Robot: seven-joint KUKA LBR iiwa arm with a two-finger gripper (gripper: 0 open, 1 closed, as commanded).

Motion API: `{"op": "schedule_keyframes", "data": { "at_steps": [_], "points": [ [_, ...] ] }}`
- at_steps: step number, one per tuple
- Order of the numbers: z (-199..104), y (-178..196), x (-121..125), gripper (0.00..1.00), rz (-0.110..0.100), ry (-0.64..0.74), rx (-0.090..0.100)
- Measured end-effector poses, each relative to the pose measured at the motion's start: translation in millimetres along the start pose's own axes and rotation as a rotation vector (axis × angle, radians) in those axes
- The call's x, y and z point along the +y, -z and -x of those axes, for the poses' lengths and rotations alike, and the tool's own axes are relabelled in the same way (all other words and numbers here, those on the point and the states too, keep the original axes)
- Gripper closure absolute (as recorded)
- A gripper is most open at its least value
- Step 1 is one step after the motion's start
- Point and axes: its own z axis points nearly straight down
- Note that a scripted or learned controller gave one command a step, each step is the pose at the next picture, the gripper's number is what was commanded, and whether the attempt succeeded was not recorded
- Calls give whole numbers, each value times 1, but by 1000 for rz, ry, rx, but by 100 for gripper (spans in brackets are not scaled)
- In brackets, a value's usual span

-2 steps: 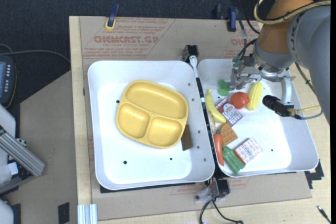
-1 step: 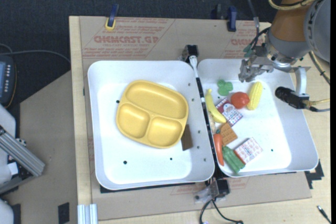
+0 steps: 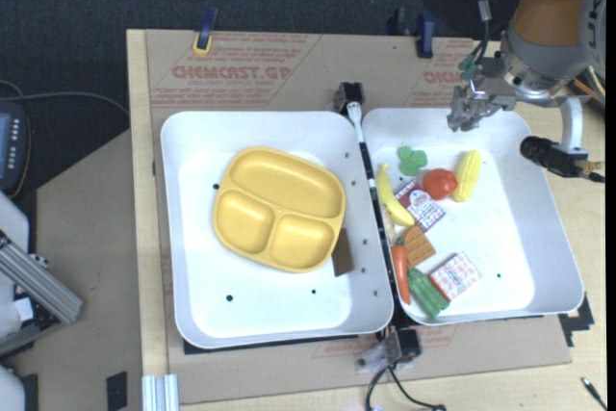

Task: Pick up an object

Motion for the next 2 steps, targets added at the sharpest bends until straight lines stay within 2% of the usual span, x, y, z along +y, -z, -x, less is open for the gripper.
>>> {"op": "schedule_keyframes", "data": {
  "at_steps": [1,2],
  "points": [
    [0,7,1,100,-2,0,0],
    [-41,14,-37,100,-9,2,3]
  ]
}}
